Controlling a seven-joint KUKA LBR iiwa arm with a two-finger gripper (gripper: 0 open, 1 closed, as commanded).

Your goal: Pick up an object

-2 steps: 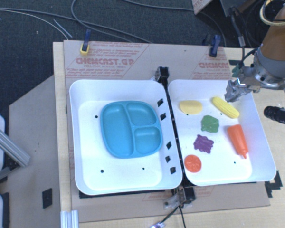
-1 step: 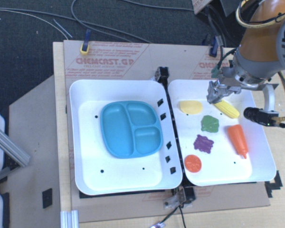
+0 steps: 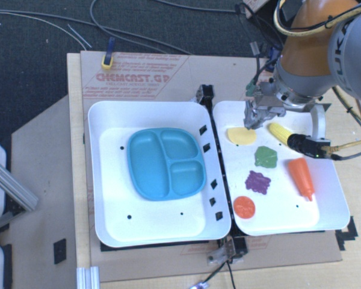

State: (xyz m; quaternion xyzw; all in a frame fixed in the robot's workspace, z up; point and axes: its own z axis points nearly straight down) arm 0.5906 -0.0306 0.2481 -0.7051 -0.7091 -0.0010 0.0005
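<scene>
On the table (image 3: 138, 71) sit 2 white bins side by side. The left bin (image 3: 108, 209) holds a blue divided plate (image 3: 166, 162) with 3 compartments. The right bin (image 3: 325, 209) holds the toy foods: a flat yellow piece (image 3: 242, 136) near the bin's upper left, a yellow banana (image 3: 279, 131) to its right, a green piece (image 3: 266, 157) below them, a purple piece (image 3: 258, 182), an orange carrot (image 3: 301, 176) toward the right side, and a red-orange round piece (image 3: 244, 207) near the bottom edge. The gripper (image 3: 253, 123) hangs low in the right bin, its tip just above the flat yellow piece; whether it is released or clenched cannot be told from this angle, and nothing is seen gripped.
</scene>
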